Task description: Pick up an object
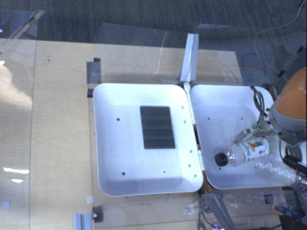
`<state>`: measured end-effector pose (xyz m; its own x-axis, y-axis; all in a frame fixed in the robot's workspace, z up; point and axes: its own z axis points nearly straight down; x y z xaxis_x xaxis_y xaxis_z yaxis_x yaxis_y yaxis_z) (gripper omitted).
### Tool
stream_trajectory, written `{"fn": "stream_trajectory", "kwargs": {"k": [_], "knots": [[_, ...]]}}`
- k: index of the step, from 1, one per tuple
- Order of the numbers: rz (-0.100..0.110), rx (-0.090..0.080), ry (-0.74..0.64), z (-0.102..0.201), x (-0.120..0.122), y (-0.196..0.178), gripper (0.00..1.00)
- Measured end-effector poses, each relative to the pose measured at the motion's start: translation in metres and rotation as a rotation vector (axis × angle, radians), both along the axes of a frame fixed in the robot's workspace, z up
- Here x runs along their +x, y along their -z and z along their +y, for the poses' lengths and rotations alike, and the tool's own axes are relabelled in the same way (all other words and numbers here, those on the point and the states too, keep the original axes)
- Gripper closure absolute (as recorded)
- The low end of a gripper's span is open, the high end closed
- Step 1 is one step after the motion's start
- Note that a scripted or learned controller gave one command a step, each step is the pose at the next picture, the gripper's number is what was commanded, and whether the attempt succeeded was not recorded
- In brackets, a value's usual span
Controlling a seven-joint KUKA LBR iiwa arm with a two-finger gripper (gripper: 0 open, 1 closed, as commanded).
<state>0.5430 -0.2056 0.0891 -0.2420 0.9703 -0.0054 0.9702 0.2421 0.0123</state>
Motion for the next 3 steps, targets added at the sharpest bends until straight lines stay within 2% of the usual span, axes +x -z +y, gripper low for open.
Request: {"fn": "stream_trajectory", "kwargs": {"k": [2, 3], "knots": [[-0.007, -0.002, -0.061, 0.001, -0.037, -0.001, 0.00], [-0.017, -0.003, -0.062, 0.002, -0.032, -0.013, 1.00]]}}
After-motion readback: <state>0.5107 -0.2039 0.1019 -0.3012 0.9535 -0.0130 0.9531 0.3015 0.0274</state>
